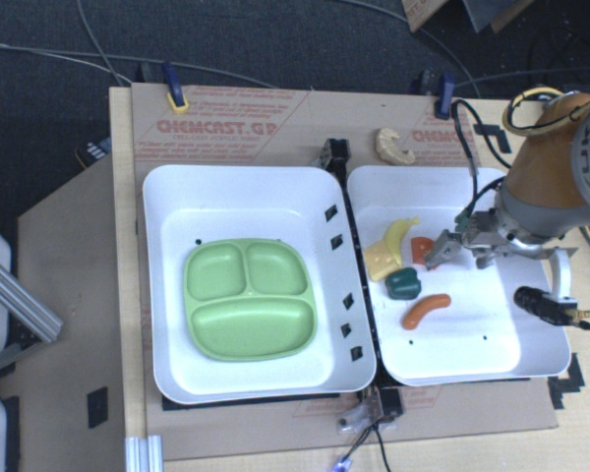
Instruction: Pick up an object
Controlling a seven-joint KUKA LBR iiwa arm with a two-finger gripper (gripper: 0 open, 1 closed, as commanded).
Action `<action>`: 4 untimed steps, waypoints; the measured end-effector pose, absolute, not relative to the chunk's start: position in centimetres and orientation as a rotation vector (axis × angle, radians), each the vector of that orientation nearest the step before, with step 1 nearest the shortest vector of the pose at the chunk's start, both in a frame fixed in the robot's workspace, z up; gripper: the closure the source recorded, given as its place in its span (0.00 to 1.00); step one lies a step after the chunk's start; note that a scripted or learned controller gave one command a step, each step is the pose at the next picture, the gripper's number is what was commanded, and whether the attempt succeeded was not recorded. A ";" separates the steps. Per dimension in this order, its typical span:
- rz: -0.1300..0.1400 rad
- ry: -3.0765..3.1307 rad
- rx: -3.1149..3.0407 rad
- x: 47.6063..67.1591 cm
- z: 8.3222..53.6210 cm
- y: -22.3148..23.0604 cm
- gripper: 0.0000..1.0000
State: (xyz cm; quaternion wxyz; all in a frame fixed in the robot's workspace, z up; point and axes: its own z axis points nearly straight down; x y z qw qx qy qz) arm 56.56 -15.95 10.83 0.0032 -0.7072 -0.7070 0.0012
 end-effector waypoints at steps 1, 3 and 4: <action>0.003 -2.218 -2.217 56.5 8.3 -15.9 0.00; -0.004 -2.224 -2.226 56.1 15.3 -16.6 1.00; -0.006 -2.227 -2.224 56.5 19.9 -16.2 1.00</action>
